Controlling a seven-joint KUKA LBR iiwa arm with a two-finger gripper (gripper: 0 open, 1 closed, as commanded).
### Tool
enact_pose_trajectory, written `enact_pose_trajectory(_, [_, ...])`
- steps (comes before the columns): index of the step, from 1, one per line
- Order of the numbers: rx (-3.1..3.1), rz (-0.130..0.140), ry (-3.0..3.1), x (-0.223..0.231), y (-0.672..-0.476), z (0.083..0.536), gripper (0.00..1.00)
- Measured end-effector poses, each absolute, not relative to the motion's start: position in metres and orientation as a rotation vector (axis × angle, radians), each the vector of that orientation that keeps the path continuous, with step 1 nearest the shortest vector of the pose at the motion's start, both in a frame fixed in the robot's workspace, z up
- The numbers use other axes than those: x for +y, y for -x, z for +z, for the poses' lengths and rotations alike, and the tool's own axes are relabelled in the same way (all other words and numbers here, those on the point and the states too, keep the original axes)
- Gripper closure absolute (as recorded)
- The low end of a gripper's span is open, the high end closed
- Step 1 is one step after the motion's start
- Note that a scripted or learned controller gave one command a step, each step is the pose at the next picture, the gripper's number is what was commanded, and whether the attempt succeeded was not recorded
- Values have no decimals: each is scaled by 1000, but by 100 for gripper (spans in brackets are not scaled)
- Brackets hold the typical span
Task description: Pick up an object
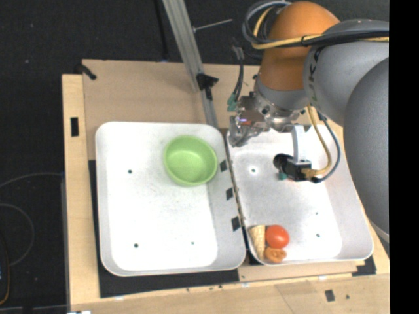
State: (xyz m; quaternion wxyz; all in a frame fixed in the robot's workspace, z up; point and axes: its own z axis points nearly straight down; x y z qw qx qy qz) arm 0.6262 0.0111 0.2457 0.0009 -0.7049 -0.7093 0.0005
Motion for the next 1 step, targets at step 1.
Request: enact_pose_trajectory(1, [-2230,-3,2215,52,-638,247,100])
